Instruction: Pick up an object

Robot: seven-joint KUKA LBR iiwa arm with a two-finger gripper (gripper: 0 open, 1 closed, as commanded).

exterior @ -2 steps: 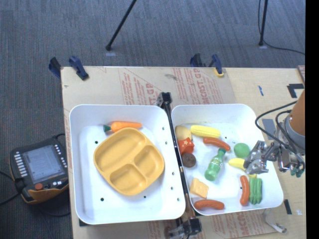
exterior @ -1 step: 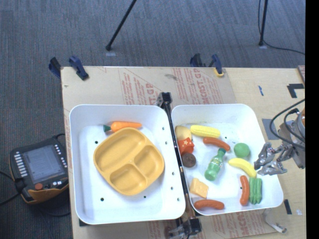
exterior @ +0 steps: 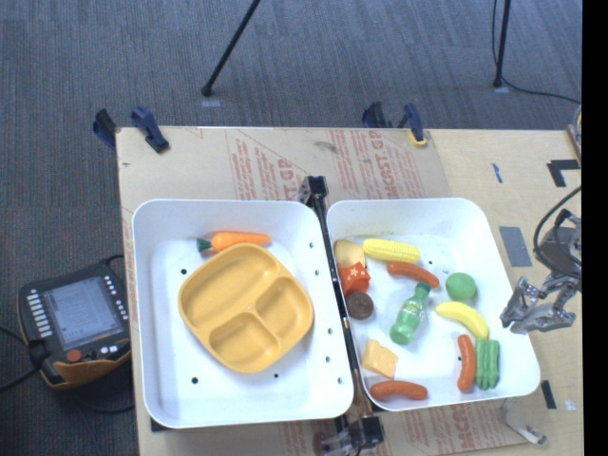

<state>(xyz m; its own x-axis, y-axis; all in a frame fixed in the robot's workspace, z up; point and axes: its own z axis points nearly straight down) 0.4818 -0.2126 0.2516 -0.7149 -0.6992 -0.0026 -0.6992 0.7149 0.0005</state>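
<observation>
The tool [exterior: 540, 308] hung over the tabletop [exterior: 237, 164] just outside the right bin [exterior: 480, 218], beyond its right wall; whether it was spread or pressed together could not be told, and nothing showed in its grip. All the small food toys lay inside the right bin. Along that bin's left wall sat a pale potato [exterior: 348, 253], a red box [exterior: 354, 276] and a brown disc [exterior: 359, 305]. Near its far wall lay a corn cob [exterior: 390, 249], with a sausage [exterior: 412, 274] just beside it. A green bottle [exterior: 409, 315] lay near the bin's middle. Toward the right wall were a green ball [exterior: 461, 286], a banana [exterior: 462, 318], a second sausage [exterior: 465, 363] and a green bean pod [exterior: 487, 364]. By the near wall lay a cheese wedge [exterior: 379, 359] and a third sausage [exterior: 398, 389]. Left of this bin, the other bin [exterior: 152, 350] held a yellow divided plate [exterior: 245, 307] and a carrot [exterior: 237, 240].
</observation>
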